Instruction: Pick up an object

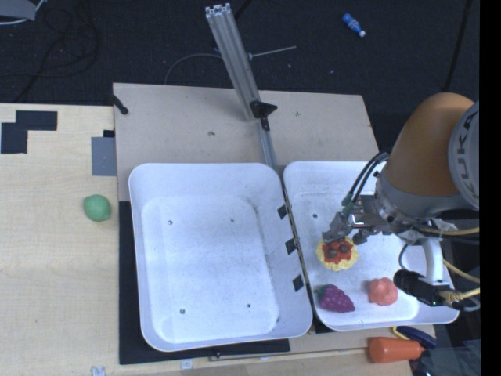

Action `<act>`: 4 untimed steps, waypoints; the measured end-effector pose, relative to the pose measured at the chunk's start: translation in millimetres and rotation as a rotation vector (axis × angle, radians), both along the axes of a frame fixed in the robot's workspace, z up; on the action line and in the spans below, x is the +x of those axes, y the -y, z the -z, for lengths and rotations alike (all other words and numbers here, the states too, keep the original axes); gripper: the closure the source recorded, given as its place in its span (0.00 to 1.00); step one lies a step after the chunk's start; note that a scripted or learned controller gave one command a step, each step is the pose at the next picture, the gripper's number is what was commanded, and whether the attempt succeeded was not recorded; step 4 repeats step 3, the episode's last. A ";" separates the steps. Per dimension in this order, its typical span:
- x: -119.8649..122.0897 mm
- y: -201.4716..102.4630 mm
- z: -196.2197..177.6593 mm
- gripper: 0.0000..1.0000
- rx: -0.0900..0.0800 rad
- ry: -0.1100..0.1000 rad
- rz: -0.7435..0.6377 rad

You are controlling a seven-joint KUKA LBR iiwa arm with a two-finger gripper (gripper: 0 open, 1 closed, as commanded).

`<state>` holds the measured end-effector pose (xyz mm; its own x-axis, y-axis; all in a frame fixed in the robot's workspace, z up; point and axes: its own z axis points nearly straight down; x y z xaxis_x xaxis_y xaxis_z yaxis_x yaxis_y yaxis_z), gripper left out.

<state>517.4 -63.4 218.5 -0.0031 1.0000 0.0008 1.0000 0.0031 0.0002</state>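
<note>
hovering in the right bin point(313, 182), the gripper point(341, 236) sits just above a yellow-and-red toy point(337, 254) — its grip state can't be made out — purple grapes point(335, 298) nearby.

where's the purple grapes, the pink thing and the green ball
purple grapes point(335, 298): camera view, middle of the bunch
pink thing point(382, 291): camera view, its centre
green ball point(98, 207): camera view, centre of the ball

We see even, fairly bright overhead light. The two white bins point(205, 257) wash out almost to glare, while the floor past the bench's point(47, 233) far edge stays nearly black. Shadows are soft and short. The whole frame is slightly grainy and soft.
</note>
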 end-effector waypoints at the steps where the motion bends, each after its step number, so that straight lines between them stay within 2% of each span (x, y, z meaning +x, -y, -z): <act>1: 14.6 -51.2 -11.8 1.00 0.000 0.000 0.000; 3: 30.7 -139.9 -2.9 1.00 -0.001 -0.001 0.001; 4: 30.7 -139.9 -2.9 1.00 -0.001 -0.001 0.001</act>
